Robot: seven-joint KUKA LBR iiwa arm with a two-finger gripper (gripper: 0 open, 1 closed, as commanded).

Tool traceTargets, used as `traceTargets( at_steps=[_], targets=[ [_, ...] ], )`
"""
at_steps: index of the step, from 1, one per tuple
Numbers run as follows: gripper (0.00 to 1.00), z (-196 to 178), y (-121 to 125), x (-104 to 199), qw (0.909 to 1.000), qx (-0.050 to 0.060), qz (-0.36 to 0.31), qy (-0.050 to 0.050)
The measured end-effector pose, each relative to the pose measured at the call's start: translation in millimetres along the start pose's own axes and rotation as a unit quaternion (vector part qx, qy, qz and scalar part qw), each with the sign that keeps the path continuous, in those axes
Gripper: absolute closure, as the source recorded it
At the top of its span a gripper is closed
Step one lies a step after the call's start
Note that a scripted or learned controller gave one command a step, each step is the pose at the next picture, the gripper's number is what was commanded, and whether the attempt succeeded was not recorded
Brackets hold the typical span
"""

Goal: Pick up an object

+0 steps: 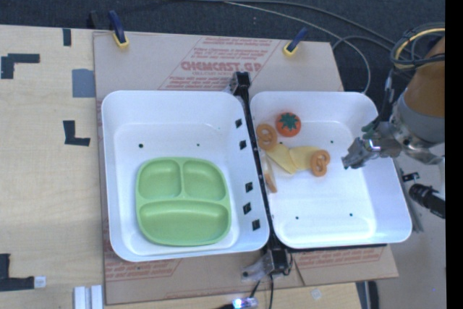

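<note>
I see the arm's hand point(356, 157) over the right shallow white bin's point(376, 224) right side, but I cannot tell its state. The small red tomato-like toy point(289, 124) sits at the bin's upper left, near orange rings point(266, 134) and yellow slices point(296, 158). A green divided plastic plate point(183, 200) lies in the left bin point(119, 155).

In the right bin, near its left wall, lies a small cluster of toy food. A round red-orange tomato with a green top point(289, 124) sits upright at the back. Beside it an orange pretzel-shaped ring point(266, 134) lies flat. A pale yellow flat piece point(295, 158) touches another orange ring point(320, 163), and a tan sliver point(270, 179) rests along the wall.
</note>
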State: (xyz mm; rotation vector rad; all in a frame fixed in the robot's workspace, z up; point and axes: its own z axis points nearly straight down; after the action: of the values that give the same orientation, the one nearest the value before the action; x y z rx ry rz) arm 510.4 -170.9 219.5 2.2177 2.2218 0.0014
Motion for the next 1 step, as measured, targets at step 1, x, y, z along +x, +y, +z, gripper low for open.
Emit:
traceTargets(
  at_steps=[1],
  targets=[
    [1.0,5.1,8.5,51.9,1.0,0.002,-0.002,0.001]
  ],
)
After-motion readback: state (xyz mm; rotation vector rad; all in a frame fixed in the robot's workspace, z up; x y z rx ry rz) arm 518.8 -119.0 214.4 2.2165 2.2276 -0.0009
